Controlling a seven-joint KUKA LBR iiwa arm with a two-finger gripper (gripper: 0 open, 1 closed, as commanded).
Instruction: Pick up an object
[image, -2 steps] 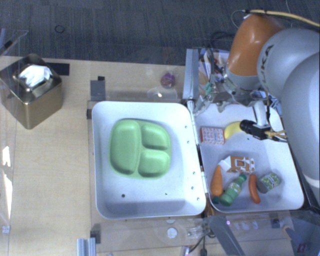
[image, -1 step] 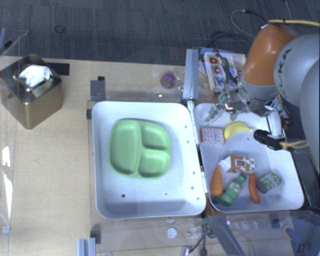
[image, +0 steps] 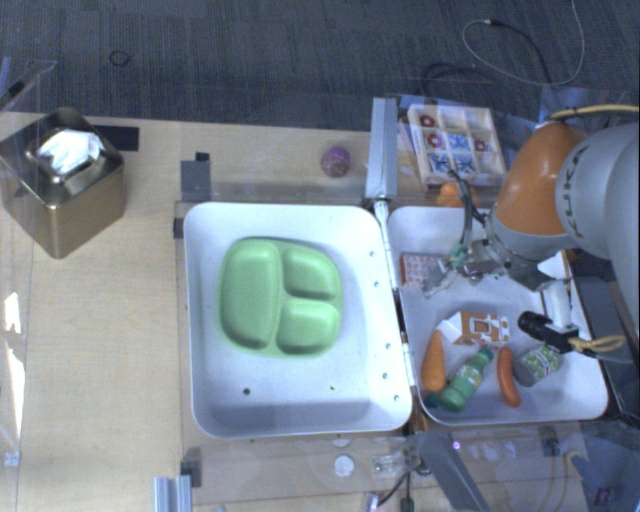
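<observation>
While the pincer (image: 447, 272) hovers low over the right bin (image: 590, 400), grip state can't be told.
Carrot (image: 433, 363), green bottle (image: 467, 379) just below it; green tray (image: 279, 296) well left.

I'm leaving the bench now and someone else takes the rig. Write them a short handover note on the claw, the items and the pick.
Claw: over the upper left of the right bin, nothing visibly between its fingers; open or shut unclear.
Items, all at the right bin's lower end: carrot, green bottle, red sausage, small can, carton.
Left bin: green divided tray.
Done: nothing lifted.
Left: the whole pick.
</observation>
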